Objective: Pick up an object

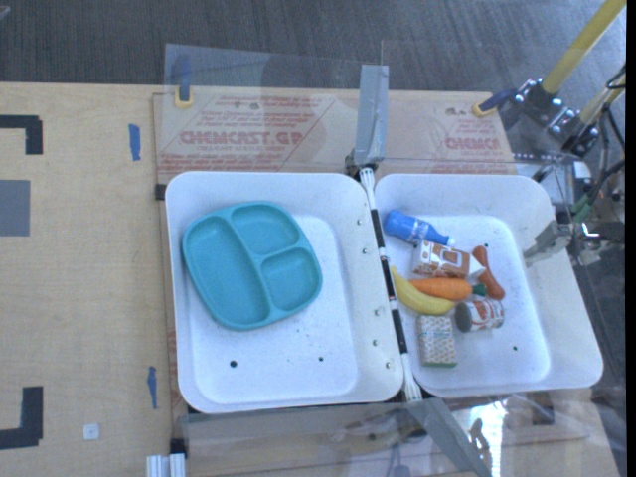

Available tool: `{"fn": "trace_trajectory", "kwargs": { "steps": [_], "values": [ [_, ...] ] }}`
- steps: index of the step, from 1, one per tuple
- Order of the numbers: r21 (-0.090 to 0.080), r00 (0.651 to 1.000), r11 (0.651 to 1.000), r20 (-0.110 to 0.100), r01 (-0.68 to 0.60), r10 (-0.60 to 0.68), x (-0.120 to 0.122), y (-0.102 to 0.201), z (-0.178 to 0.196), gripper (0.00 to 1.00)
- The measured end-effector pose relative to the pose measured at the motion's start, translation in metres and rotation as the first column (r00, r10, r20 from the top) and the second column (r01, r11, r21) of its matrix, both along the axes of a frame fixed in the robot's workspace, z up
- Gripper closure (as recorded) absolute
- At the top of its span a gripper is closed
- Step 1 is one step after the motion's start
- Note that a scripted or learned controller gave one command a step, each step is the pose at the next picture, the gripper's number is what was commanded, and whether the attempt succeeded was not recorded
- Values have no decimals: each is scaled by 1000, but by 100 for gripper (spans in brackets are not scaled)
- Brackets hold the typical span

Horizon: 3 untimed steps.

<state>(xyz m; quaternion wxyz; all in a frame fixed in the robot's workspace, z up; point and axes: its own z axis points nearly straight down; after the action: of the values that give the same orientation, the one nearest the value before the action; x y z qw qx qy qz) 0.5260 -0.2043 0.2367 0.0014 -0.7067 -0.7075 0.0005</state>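
Note:
The right bin [564,338] holds a cluster of small objects. A blue bottle [411,229] lies at the back. In front of it are a small brown and white carton [441,260], a carrot [442,288] and a yellow banana [417,298]. A can [480,315] lies on its side, a beige and green box [436,341] sits at the front, and a small orange-red piece [486,270] lies to the right. My gripper [555,239] hangs over the bin's right rim, apart from all the objects and with nothing seen in it.
The left bin [199,366] carries a teal divided plate [252,262]. A hinged ridge [383,286] separates the two bins. A clear panel and a grey post [372,117] stand behind them. Yellow bars and metal fittings [556,107] crowd the back right.

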Motion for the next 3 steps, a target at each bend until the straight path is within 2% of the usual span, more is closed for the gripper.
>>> {"fn": "trace_trajectory", "kwargs": {
  "steps": [1, 2, 3],
  "values": [
    [-3, 999, 999, 5, -52, 52, 12, 15, -128, 0],
    [-3, 991, 991, 8, -134, 134, 21, 30, -149, 0],
    [-5, 991, 991, 12, -130, 130, 22, 28, -138, 100]
  ]
}}
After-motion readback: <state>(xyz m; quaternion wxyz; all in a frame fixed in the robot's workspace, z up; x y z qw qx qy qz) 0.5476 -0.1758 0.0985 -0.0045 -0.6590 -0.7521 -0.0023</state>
